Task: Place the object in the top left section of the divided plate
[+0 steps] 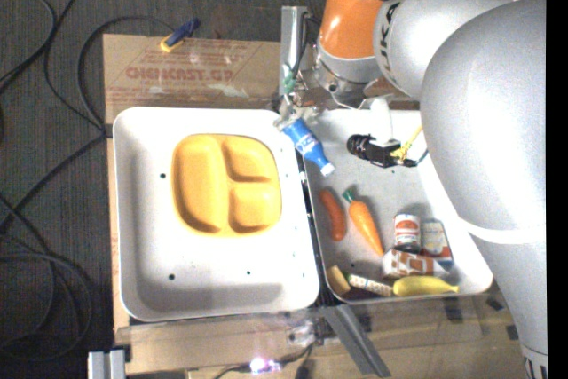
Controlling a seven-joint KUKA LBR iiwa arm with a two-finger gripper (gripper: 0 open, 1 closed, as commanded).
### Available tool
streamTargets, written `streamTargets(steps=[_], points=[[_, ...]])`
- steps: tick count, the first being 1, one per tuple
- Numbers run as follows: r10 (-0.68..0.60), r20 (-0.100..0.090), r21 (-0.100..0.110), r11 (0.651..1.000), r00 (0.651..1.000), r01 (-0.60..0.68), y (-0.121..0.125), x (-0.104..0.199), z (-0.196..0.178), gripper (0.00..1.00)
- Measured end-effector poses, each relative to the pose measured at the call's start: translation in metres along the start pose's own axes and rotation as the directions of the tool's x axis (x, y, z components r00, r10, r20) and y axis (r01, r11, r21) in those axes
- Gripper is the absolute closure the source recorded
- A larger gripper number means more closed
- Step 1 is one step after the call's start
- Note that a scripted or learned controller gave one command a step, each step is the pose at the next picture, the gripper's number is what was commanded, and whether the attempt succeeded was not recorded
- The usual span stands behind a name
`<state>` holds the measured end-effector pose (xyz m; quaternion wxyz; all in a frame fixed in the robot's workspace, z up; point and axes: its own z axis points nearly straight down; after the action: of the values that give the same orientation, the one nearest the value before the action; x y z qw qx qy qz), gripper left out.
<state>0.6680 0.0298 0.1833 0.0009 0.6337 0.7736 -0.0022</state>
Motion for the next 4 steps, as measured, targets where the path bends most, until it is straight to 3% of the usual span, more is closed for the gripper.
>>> streamTargets(steps=[1,2,3,4], points=[[0.000,0.000,0.000,1.000,1.000,0.000,0.000,0.000,0.000,0.00],[0.044,-0.003,0.001,0.999,0.999,-0.044,-0.082,-0.019,0.001,0.00],[0.070,-0.004,0.002,0.998,0.998,-0.070,-0.136,0.011,0.001,0.00],[0.070,-0.006,0.005,0.998,0.998,-0.070,-0.136,0.011,-0.007,1.00]])
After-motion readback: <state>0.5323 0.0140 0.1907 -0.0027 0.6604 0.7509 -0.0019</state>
